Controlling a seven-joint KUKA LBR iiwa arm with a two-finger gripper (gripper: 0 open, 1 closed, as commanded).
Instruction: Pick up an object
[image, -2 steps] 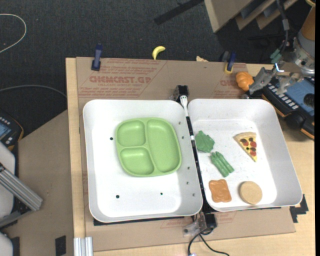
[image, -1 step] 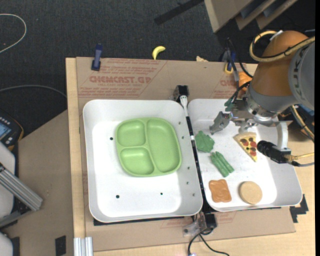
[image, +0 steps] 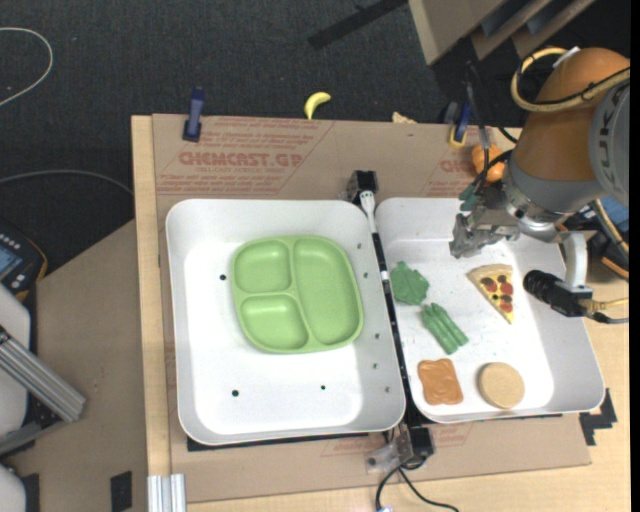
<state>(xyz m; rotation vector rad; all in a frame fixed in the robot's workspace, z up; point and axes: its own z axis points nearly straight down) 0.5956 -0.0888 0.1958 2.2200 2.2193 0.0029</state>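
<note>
The right bin (image: 560, 395) holds several toy foods: a pizza slice (image: 496, 289), a green leafy piece (image: 408, 284), a green ridged piece (image: 443, 328), an orange-brown square (image: 439, 381) and a tan round cookie (image: 500, 385). My gripper (image: 471, 243) hangs over the back of the right bin, just left of and behind the pizza slice. Nothing shows between its fingers.
The left bin (image: 200, 370) holds a green divided plate (image: 297, 294). A black divider strip (image: 383, 290) runs between the bins. Blue clamps (image: 193, 115) and a yellow banana-shaped toy (image: 316, 103) sit at the board's back edge. A black cylinder (image: 553, 291) juts over the right bin's right side.
</note>
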